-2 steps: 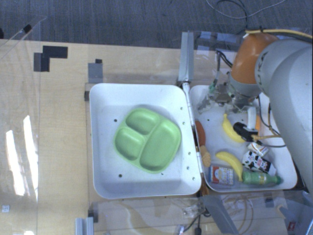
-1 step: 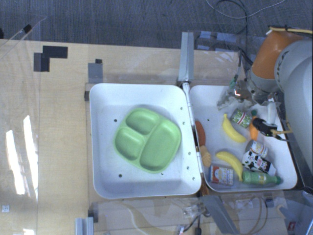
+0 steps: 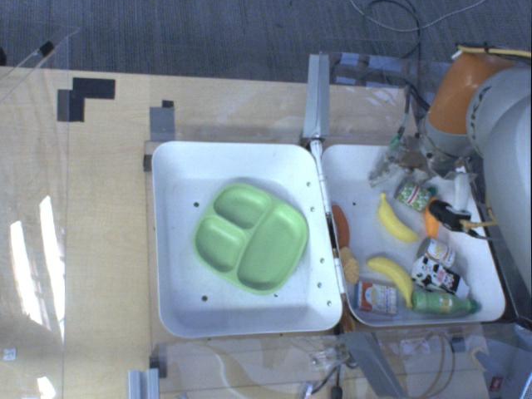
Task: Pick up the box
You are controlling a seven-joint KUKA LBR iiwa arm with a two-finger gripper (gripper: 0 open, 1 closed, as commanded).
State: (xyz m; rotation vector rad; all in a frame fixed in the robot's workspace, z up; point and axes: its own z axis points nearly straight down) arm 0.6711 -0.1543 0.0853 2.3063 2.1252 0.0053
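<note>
Jaws: gripper point(image 3: 397, 163) hangs low at the right bin's point(image 3: 359, 166) far side; whether parted or closed, cannot tell.
Box: small carton point(image 3: 377, 297) lying flat against the near wall, beside a banana point(image 3: 392, 274).
Approach: come straight down, clear of banana and green bottle point(image 3: 440, 303).

Bright, even light falls from overhead, and shadows are faint and soft. Pale glare streaks lie on the clear panel point(image 3: 33, 256) at the left of the table point(image 3: 100, 322). The left white bin point(image 3: 170, 306) looks nearly washed out. Fine detail is soft and slightly grainy throughout.
</note>
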